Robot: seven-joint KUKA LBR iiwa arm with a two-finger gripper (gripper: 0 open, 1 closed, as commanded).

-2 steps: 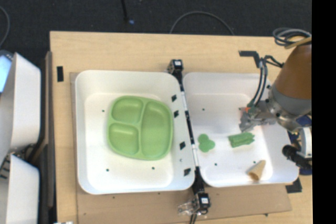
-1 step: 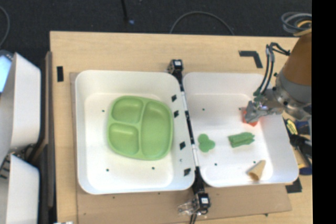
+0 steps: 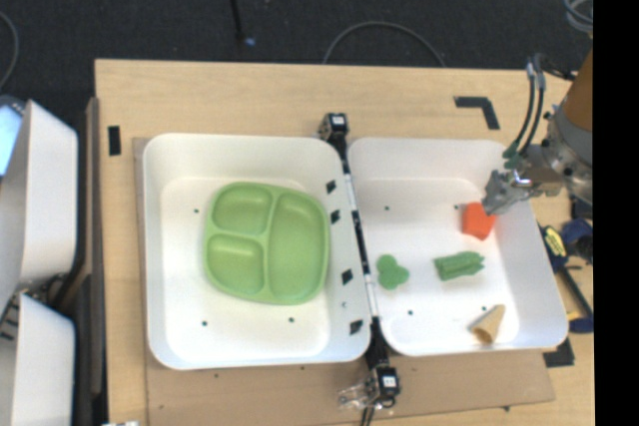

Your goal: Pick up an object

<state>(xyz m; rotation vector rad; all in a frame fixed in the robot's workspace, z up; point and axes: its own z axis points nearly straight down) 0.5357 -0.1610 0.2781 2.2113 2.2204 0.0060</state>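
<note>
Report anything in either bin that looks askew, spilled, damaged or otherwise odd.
Nothing stands out. The green divided plate lies flat in the left bin. In the right bin, the orange block, two green pieces and tan cone lie loose and apart.

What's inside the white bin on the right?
In the right bin: an orange block, a green broccoli-like toy, a longer green toy and a tan cone. The gripper hides part of the block's top.
</note>
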